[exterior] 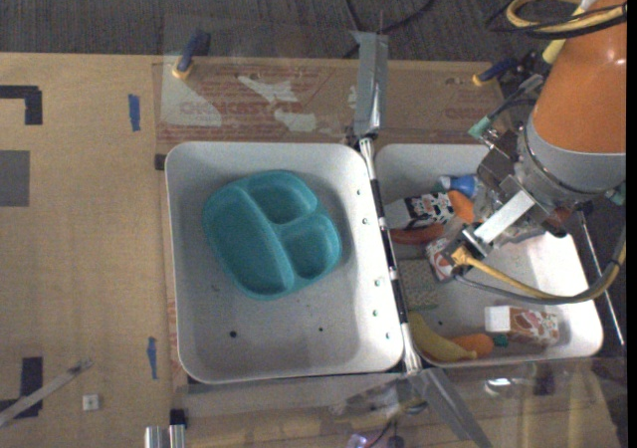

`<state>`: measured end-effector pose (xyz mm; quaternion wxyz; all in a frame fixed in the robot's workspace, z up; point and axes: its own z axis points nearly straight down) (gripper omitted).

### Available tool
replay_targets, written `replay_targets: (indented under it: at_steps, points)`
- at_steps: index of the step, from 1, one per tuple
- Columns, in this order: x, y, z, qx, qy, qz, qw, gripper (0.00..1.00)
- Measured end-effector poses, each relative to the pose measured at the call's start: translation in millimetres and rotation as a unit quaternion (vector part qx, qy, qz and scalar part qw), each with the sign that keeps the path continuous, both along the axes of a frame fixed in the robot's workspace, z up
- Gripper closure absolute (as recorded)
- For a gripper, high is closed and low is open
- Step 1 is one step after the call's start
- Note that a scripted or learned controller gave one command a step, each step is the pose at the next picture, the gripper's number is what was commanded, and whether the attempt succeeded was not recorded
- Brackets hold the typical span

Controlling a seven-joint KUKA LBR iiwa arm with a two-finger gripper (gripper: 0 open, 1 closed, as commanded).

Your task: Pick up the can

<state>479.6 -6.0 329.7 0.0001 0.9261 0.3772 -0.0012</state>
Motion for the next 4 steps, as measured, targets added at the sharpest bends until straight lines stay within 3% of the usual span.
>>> replay_targets:
  at_steps: [1,2,3,4]
  points:
    - [-0.1,0.6,-0.1,0.0002,0.000,0.001,1.0000,0.00]
    - [-1.1,35.5,-97.1,0.0007,0.001,-0.003,1.0000,0.00]
    - [-1.2,20.3,-146.4,0.0010,0.002,0.020,0.9998,0.00]
    - [-1.1,18.0,-137.4,0.0008,0.002,0.017,0.9999,1.00]
